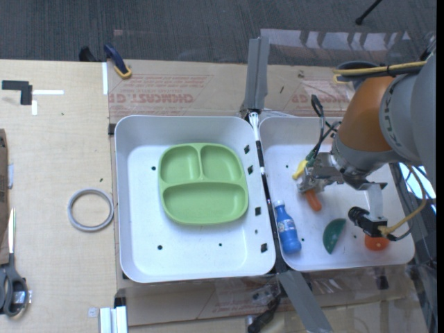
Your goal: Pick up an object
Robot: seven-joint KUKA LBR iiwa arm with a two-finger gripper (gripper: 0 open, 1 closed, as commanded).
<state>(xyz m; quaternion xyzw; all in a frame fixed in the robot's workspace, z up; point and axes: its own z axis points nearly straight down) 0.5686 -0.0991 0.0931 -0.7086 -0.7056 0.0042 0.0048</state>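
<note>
Over the right bin [388, 255], the arm [388, 116] angles its claw [313, 186] down.

One fixed camera looks down at a slant from above the wooden bench [55, 151], far enough to take in both shallow white bins [128, 186] at centre frame. The grey, orange-banded arm [388, 116] enters from the right edge, and dark carpeted floor [173, 12] crosses the top.

Tape ring [91, 209] and scissors [12, 283] on bench [55, 151]
</note>
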